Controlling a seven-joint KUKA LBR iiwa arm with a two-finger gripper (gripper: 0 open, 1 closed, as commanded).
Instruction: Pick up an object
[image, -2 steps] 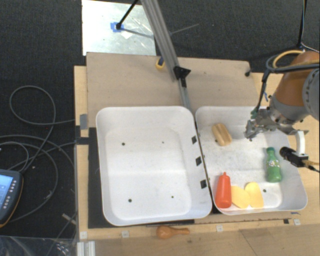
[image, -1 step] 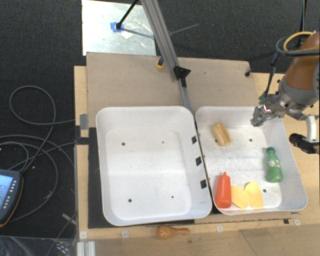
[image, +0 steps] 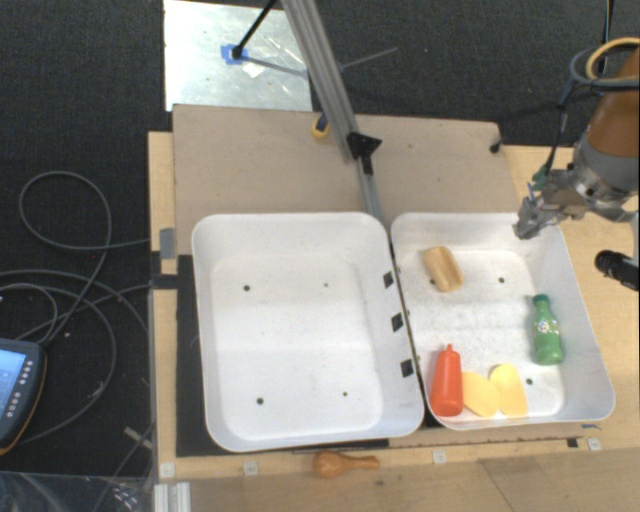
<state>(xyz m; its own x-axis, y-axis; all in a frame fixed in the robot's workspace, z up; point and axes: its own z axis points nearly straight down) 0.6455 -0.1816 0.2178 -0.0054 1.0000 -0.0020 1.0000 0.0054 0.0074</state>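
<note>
The right bin (image: 570, 290) holds a tan bread-like piece (image: 442, 268) near its back, a green bottle (image: 546, 329) by its right wall, a red bottle (image: 446, 381) at the front, and two yellow pieces (image: 496, 391) beside the red bottle. My gripper (image: 530, 222) hangs over the back right corner of this bin, above and behind the green bottle. I see nothing between its fingertips.
The left bin (image: 215, 250) lies beside the right one. A slanted metal pole (image: 335, 90) crosses the back of the bench. A small tan object (image: 343, 463) lies on the bench in front of the bins. Cables and a pendant (image: 18, 385) sit at left.
</note>
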